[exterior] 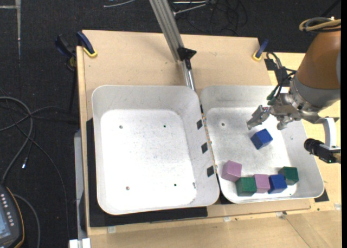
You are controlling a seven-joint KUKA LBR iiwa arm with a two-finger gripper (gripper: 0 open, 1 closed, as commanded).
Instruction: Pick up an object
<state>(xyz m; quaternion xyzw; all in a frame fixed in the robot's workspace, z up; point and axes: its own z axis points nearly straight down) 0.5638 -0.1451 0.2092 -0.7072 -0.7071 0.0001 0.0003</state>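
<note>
1. Dark floor strewn with cables surrounds a tan wooden bench (pixel 141 63) that carries two shallow white bins side by side.
2. Nearest to the tool is a blue cube (pixel 261 138), lying tilted on the floor of the right bin (pixel 227 117), apart from the other blocks and the likeliest pick.
3. Just above the cube hangs the tool (pixel 268 118), its fingers spread apart with nothing between them; one fingertip sits up and to the left of the cube, the other up and to its right.
4. Further out, along the right bin's near wall, a row of blocks crowds together: a pink cube (pixel 232 170), a green cube (pixel 246 186), a second pink cube (pixel 262 182), a second blue cube (pixel 277 182) and a dark green cube (pixel 290 174).
5. Beyond these lies the left bin (pixel 108 100).
6. Risks, as I judge them: the cube sits askew to the fingers, so closing may clip a corner and squirt it sideways; descending slightly off-centre could land a fingertip on its top face and push it instead of straddling it.
</note>
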